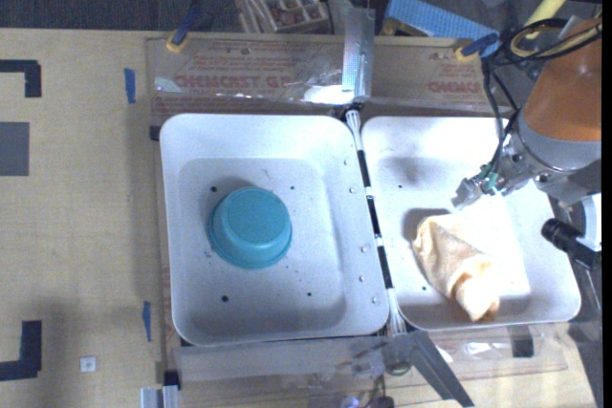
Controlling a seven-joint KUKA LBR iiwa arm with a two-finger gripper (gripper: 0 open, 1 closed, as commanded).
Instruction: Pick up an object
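**Arm waits over the soft yellow cloth**

Camera view: A table (76,234) carries two white bins side by side. The left bin (178,234) has one blue bowl (251,226) in it. The bowl sits upside down near the middle, so its round bottom faces up. I think that would make it hard to pinch, because it gives no edge to grab.

The right bin (430,148) has one soft yellow cloth (457,265). It lies bunched up towards the near side of that bin, and it touches the floor of the bin. A lumpy cloth has folds, so it looks like the easier thing to pick up.

The arm (564,100) reaches in from the right. Its jaws hang over the right bin, just beside the far edge of the cloth. Nothing is between them. They are too small and blurry here, so I cannot tell whether the jaws are open or closed. The arm is likely there because the cloth is its pick, and the pick is not yet done.

Count: two bins, one bowl, one cloth, one arm.
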